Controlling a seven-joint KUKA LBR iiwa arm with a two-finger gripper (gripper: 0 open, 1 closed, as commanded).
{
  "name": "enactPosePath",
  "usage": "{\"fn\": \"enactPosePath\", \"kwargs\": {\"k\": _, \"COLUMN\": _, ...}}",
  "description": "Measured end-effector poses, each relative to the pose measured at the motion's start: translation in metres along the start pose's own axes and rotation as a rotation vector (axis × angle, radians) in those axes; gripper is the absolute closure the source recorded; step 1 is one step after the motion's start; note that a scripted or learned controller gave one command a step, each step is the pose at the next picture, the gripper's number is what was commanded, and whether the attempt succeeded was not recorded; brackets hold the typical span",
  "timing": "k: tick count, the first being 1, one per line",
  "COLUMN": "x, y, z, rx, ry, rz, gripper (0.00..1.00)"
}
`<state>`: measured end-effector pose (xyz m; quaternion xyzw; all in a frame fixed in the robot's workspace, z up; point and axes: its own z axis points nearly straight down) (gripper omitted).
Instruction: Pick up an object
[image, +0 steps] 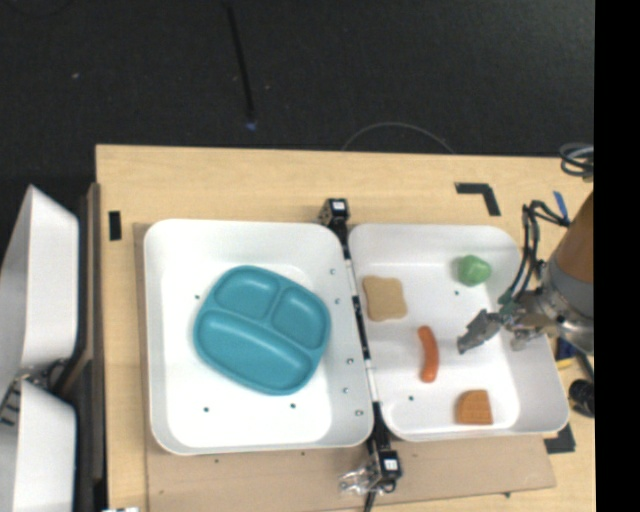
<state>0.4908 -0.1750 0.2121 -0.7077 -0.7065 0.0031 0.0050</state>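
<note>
Bins: two, white, shallow, side by side on the bench (250, 180).

Left bin (175, 400): one item, a teal plate (262, 328) with three compartments, lying flat near the bin's middle and set at a slant to the bin's walls.

Right bin (420, 245): four items.
- One tan square (384, 298), flat, near the left wall in the upper half.
- One green ball (473, 268), toward the upper right, well apart from the square.
- One sausage (428, 354), orange-red, near the bin's middle. Long axis runs roughly up and down the view, top end tipped slightly left, bottom end slightly right. It touches nothing else.
- One orange block (474, 407), near the lower edge, just right of and below the sausage's lower end.

Gripper (478, 334): one, over the right half of the right bin, just right of the sausage, dark tip pointing down-left toward it. Whether the claw is open or closed cannot be told from this angle; nothing is seen in it.

Arm (572, 260): one, entering from the right, orange band above the wrist.
</note>
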Motion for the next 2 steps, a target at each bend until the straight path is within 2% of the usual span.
{"fn": "enactPosePath", "kwargs": {"k": 1, "x": 0.000, "y": 0.003, "z": -0.007, "rx": -0.013, "ry": -0.003, "rz": -0.004, "gripper": 0.00}}
{"fn": "enactPosePath", "kwargs": {"k": 2, "x": -0.003, "y": 0.001, "z": 0.036, "rx": -0.009, "ry": -0.004, "rz": 0.000, "gripper": 0.00}}
